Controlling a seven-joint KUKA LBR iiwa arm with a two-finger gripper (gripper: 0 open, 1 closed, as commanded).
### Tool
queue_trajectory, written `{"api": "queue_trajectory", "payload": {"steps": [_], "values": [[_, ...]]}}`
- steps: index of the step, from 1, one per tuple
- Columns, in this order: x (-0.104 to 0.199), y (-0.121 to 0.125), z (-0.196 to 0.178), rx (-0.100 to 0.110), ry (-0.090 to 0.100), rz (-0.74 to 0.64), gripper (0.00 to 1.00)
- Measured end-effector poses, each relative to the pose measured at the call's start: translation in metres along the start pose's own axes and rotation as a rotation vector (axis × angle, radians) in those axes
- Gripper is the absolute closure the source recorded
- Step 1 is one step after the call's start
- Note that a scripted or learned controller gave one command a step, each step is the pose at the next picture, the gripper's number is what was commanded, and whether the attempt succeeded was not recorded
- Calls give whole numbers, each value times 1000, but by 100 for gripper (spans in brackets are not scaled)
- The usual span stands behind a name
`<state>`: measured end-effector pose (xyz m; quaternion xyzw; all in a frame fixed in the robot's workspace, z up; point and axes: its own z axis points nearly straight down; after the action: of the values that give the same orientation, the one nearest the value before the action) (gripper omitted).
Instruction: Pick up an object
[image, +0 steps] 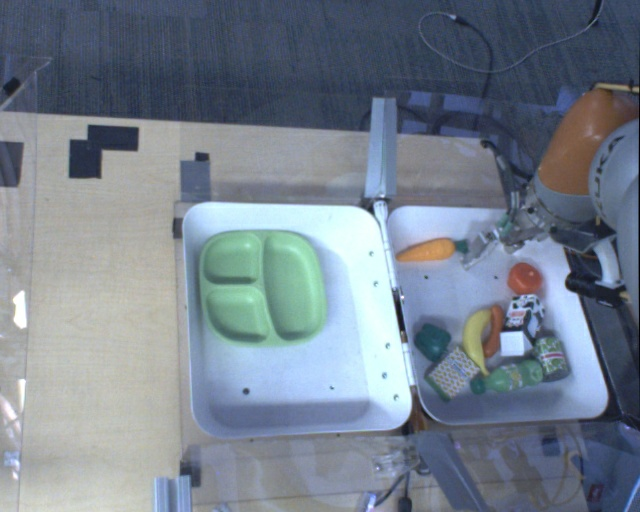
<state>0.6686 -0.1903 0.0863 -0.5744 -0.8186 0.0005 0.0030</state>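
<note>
Wooden bench (100, 300) of pale colour fills most of the view, with dark carpet beyond its far edge and some black squares marked on its left part. On the bench stand two shallow white bins side by side. The left bin (300, 400) holds a green plate (263, 286) with three compartments, which lies in the far left part of this bin.

My arm (590, 150), grey with the orange band, comes in from the right, over the far right corner of the right bin (580, 395). My pincer (492, 240) hangs low over the far part of this bin, just beside the green end of the carrot (428, 250). I cannot tell if its fingers are open or closed, because they are small and blurred, and I see nothing between them.

The carrot lies on its side near the far left corner of the right bin. A red tomato (525, 278) is near it, to the right of my pincer. Toward the near side lies a crowded group: a banana (476, 336), an orange stick-like piece (495, 330) touching it, a dark green vegetable (433, 341), a patterned small box (452, 373), a green bottle (515, 378), a green can (551, 358) and a small black and white carton (520, 318).
</note>
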Motion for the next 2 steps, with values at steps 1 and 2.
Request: {"api": "queue_trajectory", "payload": {"steps": [1,2], "values": [[2,2,-108,-10,-9,-49,0],[2,-46,-8,-8,-6,29,0]]}}
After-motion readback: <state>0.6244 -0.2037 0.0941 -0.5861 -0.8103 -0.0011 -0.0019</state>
